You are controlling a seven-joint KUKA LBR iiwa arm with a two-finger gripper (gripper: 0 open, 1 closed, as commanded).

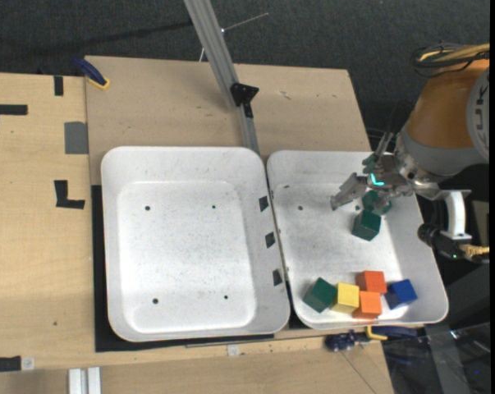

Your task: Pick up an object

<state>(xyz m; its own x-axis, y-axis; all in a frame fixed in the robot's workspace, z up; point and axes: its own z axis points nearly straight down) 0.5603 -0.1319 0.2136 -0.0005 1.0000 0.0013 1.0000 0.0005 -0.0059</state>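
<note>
Camera view: in the right bin (300, 179), the gripper (364, 202) hangs at 2 o'clock with fingers spread, a teal block (366, 224) just below them, not pinched. Five more blocks (358, 295) cluster at 5 o'clock.

From my seat, two bins sit side by side on the bench (313, 97), their inner rims touching: the left bin (116, 245) toward nine o'clock, the right bin (313, 171) toward three. In the right bin, a row of blocks (360, 294) lies along its six o'clock edge, packed against one another, the outermost at four o'clock. A single block (366, 224) sits apart from that row, toward twelve o'clock of it, near the bin's middle. The gripper (370, 194) hangs just above that block, on its twelve o'clock side, with the arm (444, 121) behind it at two o'clock. A slanted rail (214, 39) runs from twelve o'clock down to the seam between the bins.
</note>
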